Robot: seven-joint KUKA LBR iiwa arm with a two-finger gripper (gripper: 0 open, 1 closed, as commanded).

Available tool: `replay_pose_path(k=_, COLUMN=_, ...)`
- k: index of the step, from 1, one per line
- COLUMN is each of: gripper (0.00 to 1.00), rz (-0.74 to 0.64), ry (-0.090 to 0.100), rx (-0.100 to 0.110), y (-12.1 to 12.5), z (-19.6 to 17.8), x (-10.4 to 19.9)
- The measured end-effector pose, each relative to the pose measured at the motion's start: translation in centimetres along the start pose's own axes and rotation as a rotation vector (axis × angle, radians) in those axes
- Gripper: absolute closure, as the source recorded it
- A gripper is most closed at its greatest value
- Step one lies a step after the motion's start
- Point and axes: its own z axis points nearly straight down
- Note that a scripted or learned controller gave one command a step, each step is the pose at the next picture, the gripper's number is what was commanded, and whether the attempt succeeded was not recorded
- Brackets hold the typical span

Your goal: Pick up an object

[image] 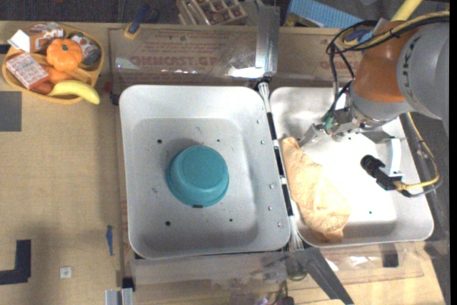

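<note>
arm [400, 75]: mine, grey w/ orange band, comes in from the right, hangs over the right bin's upper part.
gripper [308, 138]: low in the right bin, near its left wall, tip just above the cloth's top end. Open, shut or holding? Can't tell, too small & dark here. Nothing visibly held.
right bin [410, 221]: white, shallow. Has the cloth along its left side, plus a black part of my rig w/ cable toward the right.
cloth [314, 193]: tan, crumpled, lies flat from near my tip down to the bin's lower left. Looks limp, would bunch when pinched, I'd guess. Touching my tip or just apart? Can't say.
left bin [136, 225]: white, just beside the right one.
bowl [199, 175]: teal, upside down, middle of the left bin, well apart from my tip.
likely target: cloth, since it's nearest. My guess only.
progress: early. Done so far as it shows: I'm down in the bin, next to a candidate. Left: close on it, lift, confirm it comes up. Nothing is off the floor of either bin yet.
risk: thin fold may slip out; tip is near the bin wall, little room.
bench [57, 175]: wood, has a basket of toy food [53, 66] at far left, not involved.
</note>
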Motion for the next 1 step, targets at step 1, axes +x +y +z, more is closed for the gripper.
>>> replay_pose_path(k=1, gripper=0.0, rz=0.219, ry=-0.001, rx=0.005, y=0.89, z=-7.33, x=-6.74)
